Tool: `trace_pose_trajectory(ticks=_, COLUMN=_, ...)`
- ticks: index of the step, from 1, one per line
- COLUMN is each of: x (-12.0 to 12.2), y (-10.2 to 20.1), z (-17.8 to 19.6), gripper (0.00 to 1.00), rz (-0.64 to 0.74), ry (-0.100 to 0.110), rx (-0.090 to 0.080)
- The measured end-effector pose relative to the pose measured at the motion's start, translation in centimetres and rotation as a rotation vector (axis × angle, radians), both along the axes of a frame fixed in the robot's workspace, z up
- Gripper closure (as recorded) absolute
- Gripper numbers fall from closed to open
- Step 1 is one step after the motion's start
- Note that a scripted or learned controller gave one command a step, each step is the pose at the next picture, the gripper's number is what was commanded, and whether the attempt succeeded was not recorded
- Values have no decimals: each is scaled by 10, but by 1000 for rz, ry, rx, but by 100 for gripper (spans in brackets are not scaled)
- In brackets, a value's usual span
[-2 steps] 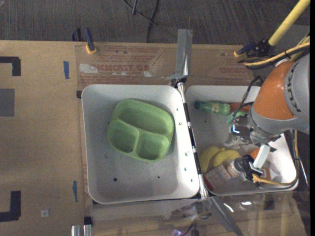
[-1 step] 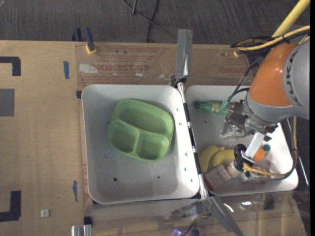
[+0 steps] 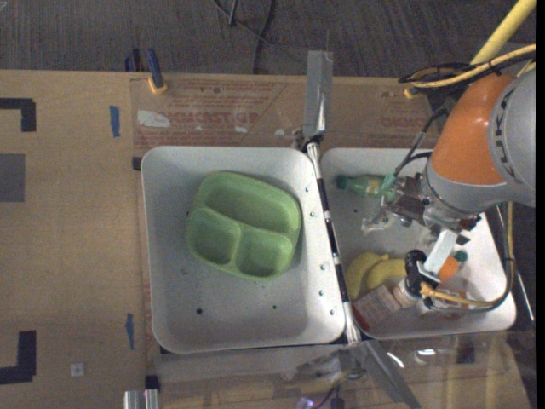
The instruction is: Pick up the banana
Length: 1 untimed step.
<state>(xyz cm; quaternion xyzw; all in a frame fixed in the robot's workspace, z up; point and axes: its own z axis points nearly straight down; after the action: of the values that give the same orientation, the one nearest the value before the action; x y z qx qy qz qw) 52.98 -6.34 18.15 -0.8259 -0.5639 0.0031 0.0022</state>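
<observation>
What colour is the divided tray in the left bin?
Light green all over, no pattern. The tray shows plainly in the camera view, lying in the left bin.

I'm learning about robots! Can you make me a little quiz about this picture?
1. True or false: the green tray sits in the left bin.
2. Which bin holds the banana? A) left B) right
3. Fill in: the band above the arm's wrist is ____.

Key: 1 true; 2 B, the right bin; 3 orange.
</observation>
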Motion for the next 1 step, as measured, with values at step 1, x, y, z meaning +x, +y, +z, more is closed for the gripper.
trace_pose_trajectory(ticks=1, x=-29, y=-26, z=-81, gripper=0, rz=98, ry=-18, rx=0)
